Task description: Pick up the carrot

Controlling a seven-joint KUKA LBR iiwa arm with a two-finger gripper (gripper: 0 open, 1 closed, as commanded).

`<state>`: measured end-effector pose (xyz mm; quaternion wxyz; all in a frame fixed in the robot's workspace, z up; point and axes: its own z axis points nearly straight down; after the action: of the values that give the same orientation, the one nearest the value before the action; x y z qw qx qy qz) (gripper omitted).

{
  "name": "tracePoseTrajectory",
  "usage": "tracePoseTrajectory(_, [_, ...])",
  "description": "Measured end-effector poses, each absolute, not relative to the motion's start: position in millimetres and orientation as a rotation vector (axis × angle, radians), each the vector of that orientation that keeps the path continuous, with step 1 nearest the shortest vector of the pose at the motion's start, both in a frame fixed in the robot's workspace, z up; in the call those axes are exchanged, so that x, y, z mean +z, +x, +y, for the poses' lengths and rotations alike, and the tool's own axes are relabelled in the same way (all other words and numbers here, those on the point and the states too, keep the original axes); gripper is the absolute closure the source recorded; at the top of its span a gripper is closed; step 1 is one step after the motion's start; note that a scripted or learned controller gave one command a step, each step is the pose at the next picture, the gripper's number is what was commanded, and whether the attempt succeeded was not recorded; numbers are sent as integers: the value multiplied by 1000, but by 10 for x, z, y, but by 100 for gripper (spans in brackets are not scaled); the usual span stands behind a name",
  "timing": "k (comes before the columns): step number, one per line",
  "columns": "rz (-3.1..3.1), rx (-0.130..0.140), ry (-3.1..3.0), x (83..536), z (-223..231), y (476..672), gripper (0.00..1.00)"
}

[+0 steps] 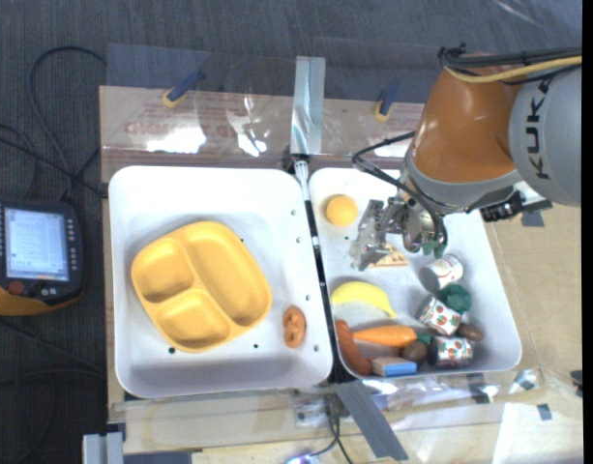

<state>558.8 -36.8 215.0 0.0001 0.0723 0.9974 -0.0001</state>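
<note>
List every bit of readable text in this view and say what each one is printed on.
"KU": large dark letters on the grey arm, cut off at the picture's edge.
Handheld control pendant: its screen shows text, too small to read.
Small printed cans in the right bin: patterns too blurred to read.

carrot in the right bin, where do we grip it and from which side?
Likely the thick middle of the carrot, coming straight down from above. It lies flat, long axis roughly left-right, so the jaws should close across its width. Neighbours crowd it: banana behind, red sausage-like piece and small blocks in front, cups at its right tip. The gripper hangs above, nearer the orange ball.
</note>
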Motion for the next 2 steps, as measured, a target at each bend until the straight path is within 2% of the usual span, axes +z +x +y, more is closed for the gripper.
tracePoseTrajectory(1, [3141,-2,71,2461,-759,5466,100])
tracePoseTrajectory(2, [3143,-2,70,2451,-754,5463,0])
